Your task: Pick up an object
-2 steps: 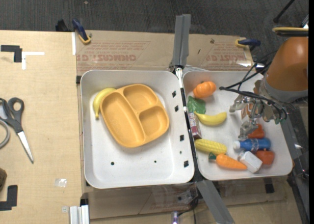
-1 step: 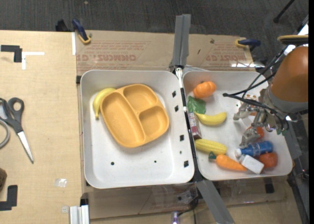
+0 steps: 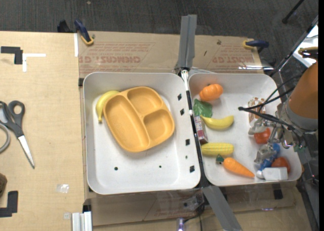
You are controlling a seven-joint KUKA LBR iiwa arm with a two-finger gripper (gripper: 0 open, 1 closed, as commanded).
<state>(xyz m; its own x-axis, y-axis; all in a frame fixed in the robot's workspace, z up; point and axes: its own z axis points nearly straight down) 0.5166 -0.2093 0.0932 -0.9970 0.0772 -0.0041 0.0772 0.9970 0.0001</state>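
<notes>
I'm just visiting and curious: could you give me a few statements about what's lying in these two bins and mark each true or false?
1. A yellow divided plate lies in the left bin. True.
2. The carrot lies in the left bin. False: it lies in the right bin.
3. A banana lies in the right bin. True.
4. The scissors lie inside a bin. False: they lie on the bench, left of both bins.
5. The corn lies between banana and carrot. True.

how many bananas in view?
2. One banana in the left bin, tucked behind the yellow plate; another mid right bin. The gripper may hide more.
</notes>
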